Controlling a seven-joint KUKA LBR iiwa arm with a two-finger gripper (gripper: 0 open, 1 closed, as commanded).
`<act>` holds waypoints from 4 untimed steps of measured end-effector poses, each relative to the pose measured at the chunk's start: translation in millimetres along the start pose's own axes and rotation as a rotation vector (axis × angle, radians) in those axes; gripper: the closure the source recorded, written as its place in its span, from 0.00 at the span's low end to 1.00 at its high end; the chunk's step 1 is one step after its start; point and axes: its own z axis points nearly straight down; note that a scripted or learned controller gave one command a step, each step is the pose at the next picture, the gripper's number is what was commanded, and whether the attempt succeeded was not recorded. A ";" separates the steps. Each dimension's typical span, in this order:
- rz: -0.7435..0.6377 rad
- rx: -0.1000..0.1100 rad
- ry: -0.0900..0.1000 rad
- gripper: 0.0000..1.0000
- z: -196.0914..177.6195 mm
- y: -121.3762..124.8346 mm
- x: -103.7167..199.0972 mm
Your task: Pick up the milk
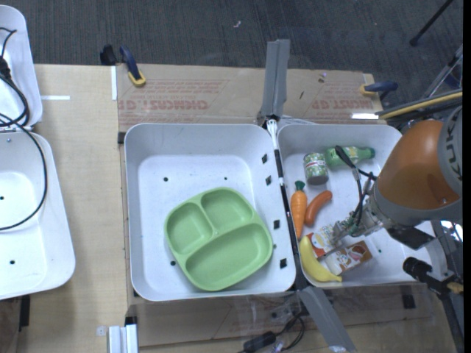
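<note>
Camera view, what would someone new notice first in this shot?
Probably the green divided plate lying in the left bin, and the arm's orange band over the right bin. Beneath it the gripper sits just above the milk carton, beside a banana, a carrot and a sausage.

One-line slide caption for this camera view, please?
End effector low over the milk carton in the right bin, beside a banana.

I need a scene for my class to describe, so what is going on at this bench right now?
A grey and orange robot arm reaches into the right bin, its gripper low over the milk carton beside a banana. A carrot, sausage, can and green bottle lie nearby. The left bin holds a green divided plate.
</note>
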 end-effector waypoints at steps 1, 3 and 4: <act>-0.001 0.001 0.001 0.00 0.2 -0.2 0.3; -0.193 0.011 0.008 0.00 -22.3 -25.4 -54.1; -0.510 -0.014 -0.015 0.00 -1.5 -9.0 -40.1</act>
